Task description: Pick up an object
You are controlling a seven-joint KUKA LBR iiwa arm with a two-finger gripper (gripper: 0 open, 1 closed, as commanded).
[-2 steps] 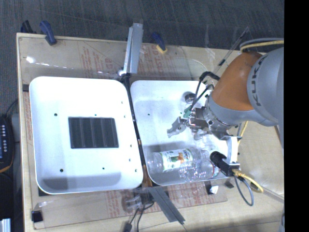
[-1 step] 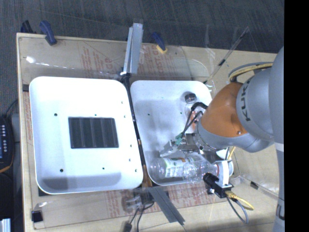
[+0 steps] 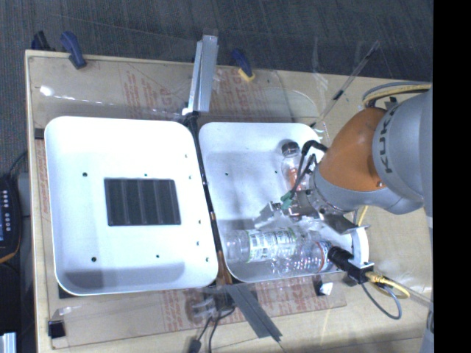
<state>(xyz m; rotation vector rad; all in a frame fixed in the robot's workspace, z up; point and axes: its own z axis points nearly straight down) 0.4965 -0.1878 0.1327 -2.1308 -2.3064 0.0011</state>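
Reaching into the right bin (image 3: 243, 142) at lower right of frame, the pincer (image 3: 288, 206), whose state I cannot tell, is hovering just above the clear plastic bottle (image 3: 272, 247) lying along the bin's lower wall, which is likely risking rolling away.

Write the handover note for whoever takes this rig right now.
Pincer: low over the right bin, at its right side; whether it is open or shut cannot be told.
Things: a clear plastic bottle lies on its side along the right bin's near wall, just below the pincer. The left bin holds a dark ribbed tray.
Done: nothing seen lifted.
Left: grasp an object and raise it.
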